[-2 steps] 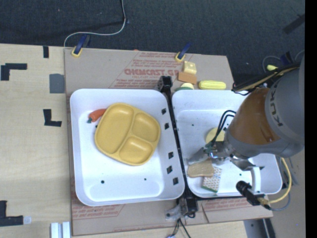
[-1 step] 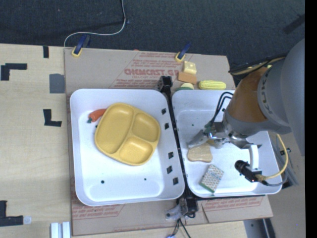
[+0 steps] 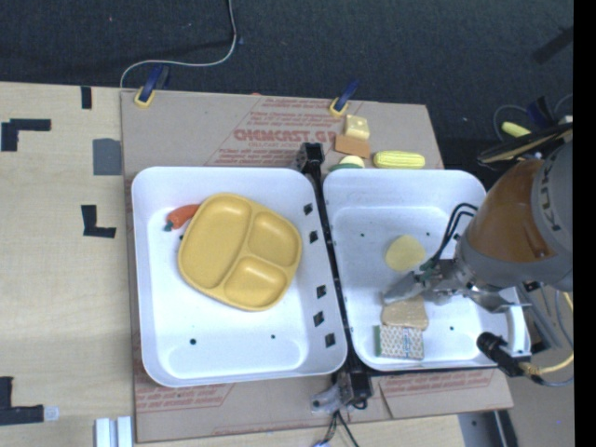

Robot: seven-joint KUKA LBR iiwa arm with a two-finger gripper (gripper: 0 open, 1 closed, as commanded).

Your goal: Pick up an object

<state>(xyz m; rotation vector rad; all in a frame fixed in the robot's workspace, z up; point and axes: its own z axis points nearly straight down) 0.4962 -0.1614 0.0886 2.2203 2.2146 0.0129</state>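
Arm [image 3: 517, 231] over right bin [image 3: 372, 194]; fingers [image 3: 402, 291] touching tan cracker [image 3: 404, 315].

The right bin [image 3: 354, 250], at the lower right of the frame, holds three small flat pieces. A pale yellow round chip-like disc [image 3: 406, 252] lies flat near the bin's middle. Below it, a tan square like a cracker or slice of toast [image 3: 406, 315] lies flat. Just under that, touching or nearly so, a pale, speckled square wafer with a green left edge [image 3: 400, 343] rests against the bin's lower wall.

The left bin [image 3: 154, 277] holds a yellow divided plate [image 3: 240, 250], three compartments up, slightly turned. An orange carrot-like piece [image 3: 182, 215] pokes out from its upper left edge.
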